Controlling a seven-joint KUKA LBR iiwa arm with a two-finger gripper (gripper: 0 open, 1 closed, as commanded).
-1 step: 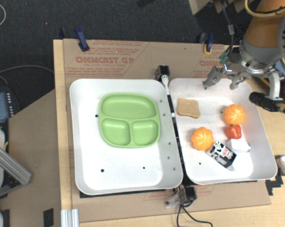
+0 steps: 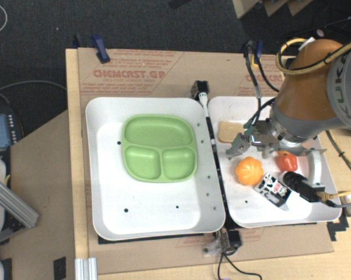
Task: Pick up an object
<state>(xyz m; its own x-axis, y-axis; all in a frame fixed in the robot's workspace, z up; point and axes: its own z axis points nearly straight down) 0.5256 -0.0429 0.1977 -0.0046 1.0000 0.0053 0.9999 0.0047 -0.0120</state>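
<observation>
Bright, even overhead light, soft shadows, mild glare on the white bins [image 2: 99,156], sharp focus.

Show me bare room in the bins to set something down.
Left bin: bare floor below the green divided tray, toward the near rim, plus a strip along its left wall. Right bin: crowded around the end effector by the orange, red piece and black-and-white item.
</observation>
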